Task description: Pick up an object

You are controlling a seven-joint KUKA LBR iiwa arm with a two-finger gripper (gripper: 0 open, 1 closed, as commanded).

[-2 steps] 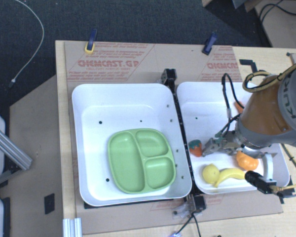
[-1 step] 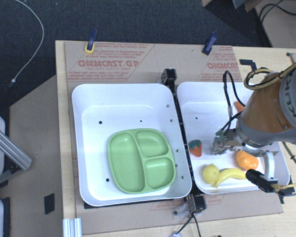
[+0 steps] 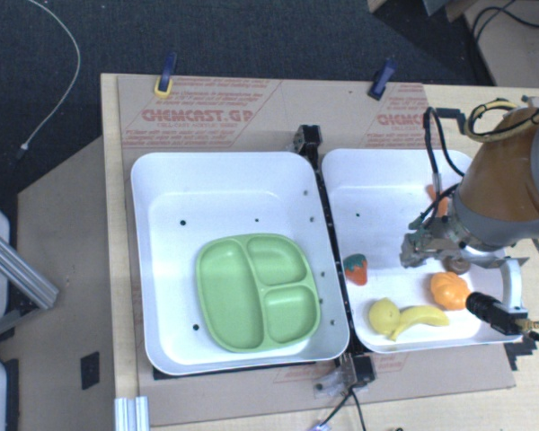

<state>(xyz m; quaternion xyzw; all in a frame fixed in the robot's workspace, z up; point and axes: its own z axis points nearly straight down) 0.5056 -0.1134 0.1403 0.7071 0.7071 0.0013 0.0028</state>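
Presently, by item, all placed from the orange fruit (image 3: 449, 290). Green divided plate (image 3: 256, 291): far left, alone in the left bin (image 3: 153, 187). Strawberry toy (image 3: 355, 268): left, by the right bin's (image 3: 341, 173) wall. Yellow banana (image 3: 404, 317): lower left, close. My claw (image 3: 428, 248): just above-left, holding nothing I can see; whether apart or together, I cannot tell. Advice: centre over the fruit, descend plumb, avoid nudging the banana.
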